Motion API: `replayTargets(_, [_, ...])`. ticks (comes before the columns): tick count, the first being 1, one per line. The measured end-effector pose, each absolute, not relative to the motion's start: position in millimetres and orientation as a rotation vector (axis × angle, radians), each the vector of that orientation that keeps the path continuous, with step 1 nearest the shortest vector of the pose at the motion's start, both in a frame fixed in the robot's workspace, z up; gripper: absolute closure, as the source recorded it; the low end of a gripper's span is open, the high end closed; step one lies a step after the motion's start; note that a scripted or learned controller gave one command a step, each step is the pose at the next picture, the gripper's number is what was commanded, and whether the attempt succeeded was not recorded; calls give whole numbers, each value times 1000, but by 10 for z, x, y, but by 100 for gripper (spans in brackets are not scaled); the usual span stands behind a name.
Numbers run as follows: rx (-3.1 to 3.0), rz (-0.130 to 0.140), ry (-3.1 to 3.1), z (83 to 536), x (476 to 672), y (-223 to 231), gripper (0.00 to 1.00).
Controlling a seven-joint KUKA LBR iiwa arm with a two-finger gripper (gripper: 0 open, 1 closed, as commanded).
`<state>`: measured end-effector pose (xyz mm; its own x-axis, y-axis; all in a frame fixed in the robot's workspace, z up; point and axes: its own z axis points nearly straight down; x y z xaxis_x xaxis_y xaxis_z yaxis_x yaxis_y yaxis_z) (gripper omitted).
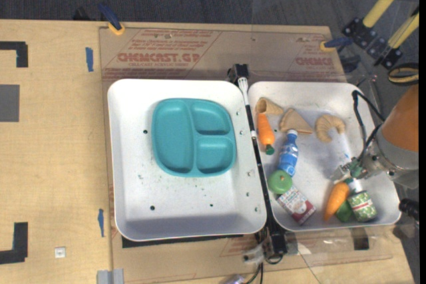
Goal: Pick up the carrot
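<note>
Nearest the camera, along the lower edge of the right shallow white bin, lie a small red-and-white carton, a green round lid or ball, and at lower right an orange carrot with a green top, tilted, just beside a green-and-white labelled container. Two-finger gripper: at the right of the frame, just above that lower-right carrot and the container; whether it is closed or released cannot be told, and nothing is visibly between its fingers. Grey arm with orange band: enters from the right edge. Second orange carrot with a green end: upper left part of the right bin, lying lengthwise along the bin's left wall. Blue-and-white plastic bottle: just right of that carrot, near the green lid. Tan pastry-like pieces: one cone-shaped at the bin's top left, one beside it, one curved toward upper right. Left shallow white bin: centre of the frame, holding a teal divided plastic tray with three compartments. Cardboard sheet with red print: under both bins, on a light wooden bench.
</note>
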<state>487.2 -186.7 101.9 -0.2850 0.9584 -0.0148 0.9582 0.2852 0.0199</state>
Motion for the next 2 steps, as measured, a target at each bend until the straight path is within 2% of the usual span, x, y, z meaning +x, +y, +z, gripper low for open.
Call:
replayTargets(1, [1865, 10, 2501, 1011, 4866, -1865, 0])
replayTargets(2, [1687, 1, 2631, 902, 4837, -1533, 0])
